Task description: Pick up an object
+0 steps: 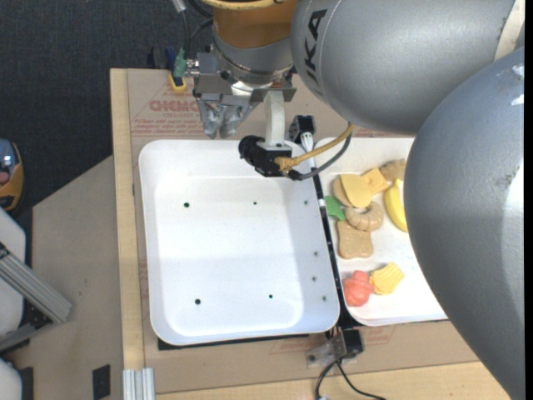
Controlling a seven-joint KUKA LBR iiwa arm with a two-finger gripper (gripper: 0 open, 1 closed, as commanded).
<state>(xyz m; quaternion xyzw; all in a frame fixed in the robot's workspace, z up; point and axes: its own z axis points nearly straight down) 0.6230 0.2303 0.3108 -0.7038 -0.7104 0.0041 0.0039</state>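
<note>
My gripper (221, 122) hangs under the orange wrist band, over the brown board just past the far rim of the left bin (166, 223). Nothing shows in it. The objects lie in the right bin (391, 313), partly hidden by the big grey arm: a yellow wedge (360, 188), a tan piece (392, 172), a yellow banana (397, 208), a green bit (335, 210), a tan lumpy piece (366, 218), a brown slab (354, 242), a red strawberry-like piece (356, 288) and a yellow ridged piece (387, 278).
A black fitting with a cable (265, 157) hangs from the wrist over the left bin's far right corner. The arm covers most of the right bin. A brown board (133, 140) lies under both bins, and a metal rail (33, 290) stands at the left.
</note>
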